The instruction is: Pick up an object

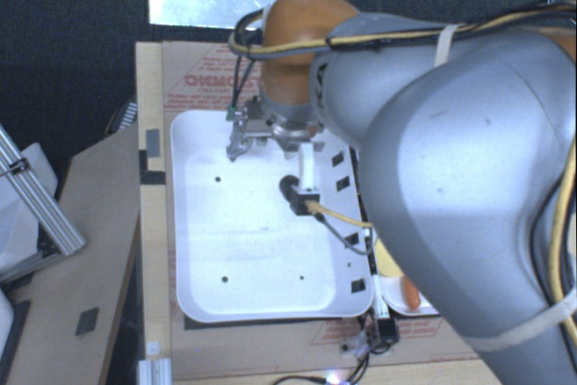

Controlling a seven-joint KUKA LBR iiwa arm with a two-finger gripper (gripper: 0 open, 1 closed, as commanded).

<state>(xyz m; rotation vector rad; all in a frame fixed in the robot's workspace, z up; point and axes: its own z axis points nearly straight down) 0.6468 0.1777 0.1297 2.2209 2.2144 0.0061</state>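
My gripper [238,145] hangs over the far part of the left white bin [207,284], close to its back wall, below the orange band [302,32] of the wrist. Nothing shows beneath it against the white floor. A small orange object [410,293] lies in the right bin, in a sliver that peeks out under the arm at the lower right. The bulk of the grey arm [451,158] hides the other parts of the right bin.
A black fitting with a yellow cable [293,192] hangs from the wrist over the left bin's middle. The bins rest on a cardboard sheet [153,194]. Aluminium rails [36,203] lie at the left, off the bench.
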